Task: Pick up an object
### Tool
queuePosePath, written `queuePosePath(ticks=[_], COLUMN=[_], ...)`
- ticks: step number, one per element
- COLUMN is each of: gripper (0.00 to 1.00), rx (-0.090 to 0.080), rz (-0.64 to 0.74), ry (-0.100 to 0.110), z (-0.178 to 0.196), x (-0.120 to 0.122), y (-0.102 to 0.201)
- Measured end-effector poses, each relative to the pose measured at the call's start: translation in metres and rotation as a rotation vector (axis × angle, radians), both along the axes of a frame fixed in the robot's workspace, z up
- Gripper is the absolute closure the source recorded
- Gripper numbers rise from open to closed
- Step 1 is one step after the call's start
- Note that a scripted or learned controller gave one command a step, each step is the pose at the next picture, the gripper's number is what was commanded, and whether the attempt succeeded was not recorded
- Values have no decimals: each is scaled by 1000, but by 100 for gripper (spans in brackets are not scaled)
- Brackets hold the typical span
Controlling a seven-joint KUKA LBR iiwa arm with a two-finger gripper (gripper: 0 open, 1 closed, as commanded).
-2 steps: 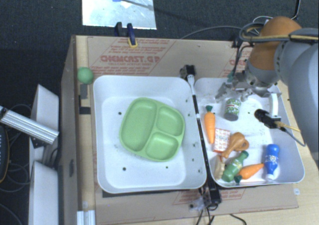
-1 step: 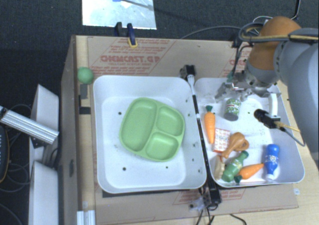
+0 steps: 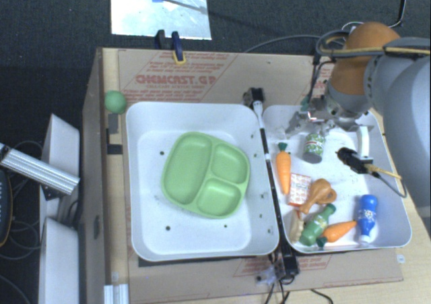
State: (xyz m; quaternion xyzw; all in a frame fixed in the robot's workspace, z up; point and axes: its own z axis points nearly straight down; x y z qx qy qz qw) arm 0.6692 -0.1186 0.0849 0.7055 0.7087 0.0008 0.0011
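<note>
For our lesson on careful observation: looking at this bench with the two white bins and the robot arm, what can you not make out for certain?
- Gripper, camera view: the wrist hides how it meets the small can; a grasp cannot be judged.
- Can's label: too small to read.
- Card packet: print too small, partly covered by the drumstick toy.
- Arm: cut off by the right edge.

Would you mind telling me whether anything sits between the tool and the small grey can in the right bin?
Nothing visible does. The tool hangs directly above the grey can; the carrot lies to the can's left, apart from it.
</note>
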Motion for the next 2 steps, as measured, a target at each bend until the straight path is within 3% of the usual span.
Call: queuePosePath(ticks=[2], gripper=[0], rx=[0], rz=[-3], ry=[0], z=[0], x=[0], y=[-7])
